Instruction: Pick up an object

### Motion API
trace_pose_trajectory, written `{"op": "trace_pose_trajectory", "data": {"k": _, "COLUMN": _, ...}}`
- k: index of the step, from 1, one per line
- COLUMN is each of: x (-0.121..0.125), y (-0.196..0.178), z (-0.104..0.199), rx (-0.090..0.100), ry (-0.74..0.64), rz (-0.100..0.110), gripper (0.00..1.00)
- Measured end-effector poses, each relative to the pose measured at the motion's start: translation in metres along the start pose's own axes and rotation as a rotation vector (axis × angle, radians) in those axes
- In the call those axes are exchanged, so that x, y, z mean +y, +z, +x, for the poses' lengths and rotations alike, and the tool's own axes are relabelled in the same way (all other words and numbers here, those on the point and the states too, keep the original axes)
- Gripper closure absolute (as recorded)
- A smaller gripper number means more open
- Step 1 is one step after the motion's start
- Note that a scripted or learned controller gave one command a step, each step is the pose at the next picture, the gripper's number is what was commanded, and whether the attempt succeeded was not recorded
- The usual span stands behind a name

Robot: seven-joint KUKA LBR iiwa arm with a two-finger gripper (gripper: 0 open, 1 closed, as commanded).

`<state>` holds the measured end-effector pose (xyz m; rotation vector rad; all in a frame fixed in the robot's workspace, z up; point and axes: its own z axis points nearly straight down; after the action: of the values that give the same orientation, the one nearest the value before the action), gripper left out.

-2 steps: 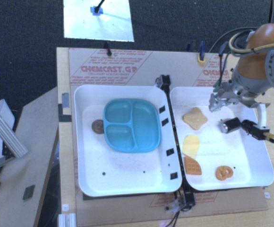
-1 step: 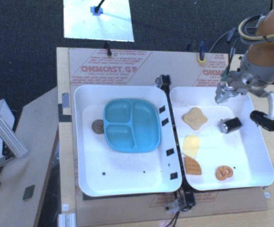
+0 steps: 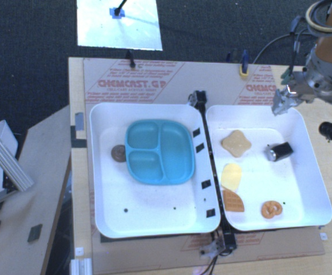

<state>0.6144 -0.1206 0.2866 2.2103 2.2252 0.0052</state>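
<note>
- The bench board (image 3: 154, 76) under the bins is covered with a film printed in red with "CHEMCAST" and further letters I read as "ACRYLIC SHEET"; the print repeats at the right end, partly hidden.
- The left bin (image 3: 106, 211) holds a blue divided plate (image 3: 159, 152) with three compartments, lying flat near the middle.
- The right bin (image 3: 309, 193) sits just beside it, the two joined along a black strip.
- The arm (image 3: 329, 50) comes in at the upper right; its gripper (image 3: 281, 103) hangs over the far right corner of the right bin, with nothing seen between its fingers. I cannot tell how wide they stand.
- In the right bin: a tan flower-shaped biscuit (image 3: 236, 143), a pale yellow slice (image 3: 231, 176), a waffle piece (image 3: 233, 201) touching the slice's near end, a pretzel (image 3: 271, 209), and a black and silver cylinder (image 3: 279, 151).
- A small brown round piece (image 3: 118, 153) touches the plate's left edge.
</note>
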Motion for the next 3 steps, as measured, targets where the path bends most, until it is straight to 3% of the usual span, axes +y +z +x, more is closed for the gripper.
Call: {"op": "trace_pose_trajectory", "data": {"k": 3, "x": 0.005, "y": 0.035, "z": 0.151, "rx": 0.002, "ry": -0.001, "rz": 0.005, "gripper": 1.00}}
